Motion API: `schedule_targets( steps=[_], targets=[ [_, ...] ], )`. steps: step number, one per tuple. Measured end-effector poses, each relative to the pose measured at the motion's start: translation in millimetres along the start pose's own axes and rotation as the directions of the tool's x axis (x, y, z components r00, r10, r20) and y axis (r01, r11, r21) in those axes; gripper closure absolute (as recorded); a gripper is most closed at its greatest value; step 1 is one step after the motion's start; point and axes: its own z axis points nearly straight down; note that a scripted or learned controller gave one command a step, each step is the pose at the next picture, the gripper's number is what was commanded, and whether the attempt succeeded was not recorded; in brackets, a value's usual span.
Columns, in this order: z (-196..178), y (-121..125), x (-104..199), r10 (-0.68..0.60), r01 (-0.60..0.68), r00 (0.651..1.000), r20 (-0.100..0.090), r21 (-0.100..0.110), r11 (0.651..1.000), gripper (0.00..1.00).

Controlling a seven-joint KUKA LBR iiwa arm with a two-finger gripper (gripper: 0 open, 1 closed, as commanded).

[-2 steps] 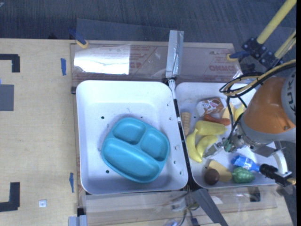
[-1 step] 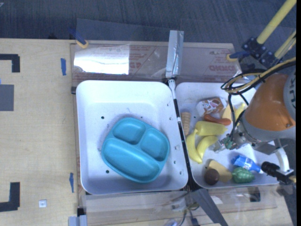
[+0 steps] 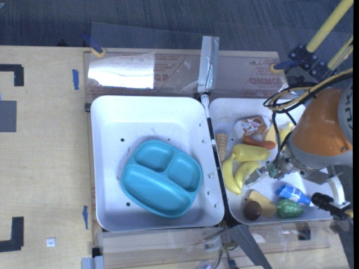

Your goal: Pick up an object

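here the gripper (image 3: 263, 172) hangs low in the right bin (image 3: 235, 108), just beside the yellow banana (image 3: 242, 170); the fingers' spread cannot be told. a blue tray (image 3: 161, 176) sits in the left bin (image 3: 106, 150).

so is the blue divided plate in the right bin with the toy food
No, the blue divided plate lies alone in the left bin, while the toy bananas and the rest sit in the right bin.

Pale wooden tabletop (image 3: 45, 167) stretches left, blue tape marks (image 3: 75, 78) on it, dark grey carpet floor (image 3: 168, 4) beyond.
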Motion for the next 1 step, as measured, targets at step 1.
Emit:
schedule_targets(
  steps=[1],
  targets=[
    [13.7, 90.4, -34.4, -0.028, 0.028, 1.0, -0.007, 0.01, 1.0, 0.0]
  ],
)
